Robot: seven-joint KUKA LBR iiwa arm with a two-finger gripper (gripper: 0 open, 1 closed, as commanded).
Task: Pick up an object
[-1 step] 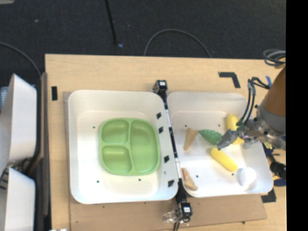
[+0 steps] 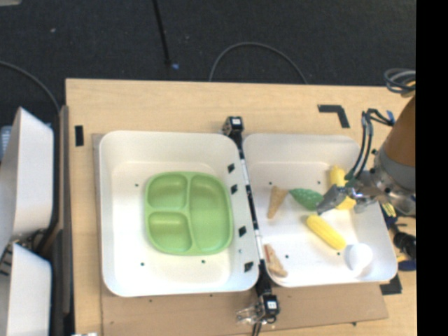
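1. Camera view, the worktop (image 2: pixel 161 103): a pale wooden surface carries two shallow white bins side by side, the left bin (image 2: pixel 119 152) and the right bin (image 2: pixel 294 149), touching along a shared middle edge.
2. Left bin: a green divided plate (image 2: pixel 187 212) with three compartments lies flat near the middle of the floor.
3. Right bin: several small things lie on the floor. A tan cone (image 2: pixel 276 201) lies towards the left side, its narrow end pointing down the view. Just to its right is a dark green leafy piece (image 2: pixel 305 197). A yellow corn cob (image 2: pixel 326 231) lies on a slant below that, and a white round object (image 2: pixel 358 257) sits near the lower right corner. A brown, tan piece (image 2: pixel 274 261) lies against the lower left wall. Another yellow object (image 2: pixel 337 176) sits near the right wall, above the pincer.
4. The arm enters from the right, its orange band (image 2: pixel 400 135) above the grey wrist. The pincer (image 2: pixel 337 199) is low in the right bin, between the green leafy piece and the corn cob; whether it is released or clenched I cannot tell. Something yellow shows right at its tip, but a grasp is not clear.
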